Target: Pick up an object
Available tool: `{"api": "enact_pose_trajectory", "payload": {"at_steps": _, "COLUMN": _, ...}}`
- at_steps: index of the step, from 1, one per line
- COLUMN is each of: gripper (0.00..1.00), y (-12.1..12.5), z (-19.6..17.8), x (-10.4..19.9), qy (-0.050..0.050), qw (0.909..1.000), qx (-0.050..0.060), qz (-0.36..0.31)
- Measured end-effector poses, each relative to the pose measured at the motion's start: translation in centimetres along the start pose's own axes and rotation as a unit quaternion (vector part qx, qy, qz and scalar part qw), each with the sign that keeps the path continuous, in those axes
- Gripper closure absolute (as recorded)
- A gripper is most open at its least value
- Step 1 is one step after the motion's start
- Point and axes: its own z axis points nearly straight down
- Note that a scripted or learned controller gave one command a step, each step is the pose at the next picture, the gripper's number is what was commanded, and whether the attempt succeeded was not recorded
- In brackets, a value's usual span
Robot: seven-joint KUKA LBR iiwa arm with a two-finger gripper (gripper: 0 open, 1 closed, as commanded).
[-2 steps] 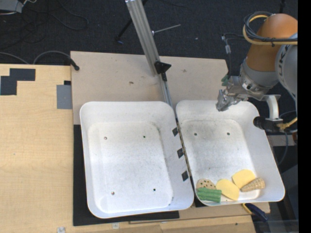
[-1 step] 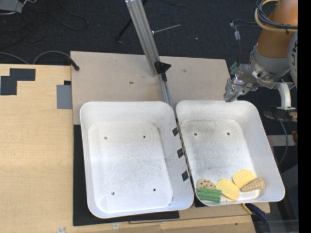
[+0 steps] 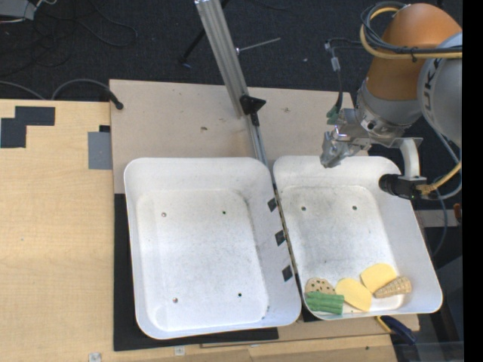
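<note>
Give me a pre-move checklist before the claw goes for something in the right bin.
1. Targets present: ok; green piece, round cookie, yellow pieces and cone lie in the right bin's near corner.
2. Claw over targets: not ok; it sits at the far rim.
3. Path along the bin floor: ok.
4. Items separated: not ok; they are clustered and touching.
5. Claw opening: cannot tell.

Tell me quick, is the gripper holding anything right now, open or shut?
Gripper: above the far rim of the right bin, nothing seen in it; open or shut cannot be told.
</note>
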Motion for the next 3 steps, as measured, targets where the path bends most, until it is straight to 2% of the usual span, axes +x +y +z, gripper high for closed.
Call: {"api": "enact_pose_trajectory", "payload": {"at_steps": 3, "gripper": 1.00, "y": -4.6, "z": -0.2, "x": 16.0, "qy": 0.000, "qw": 1.0000, "qx": 0.001, "qz": -0.001}}
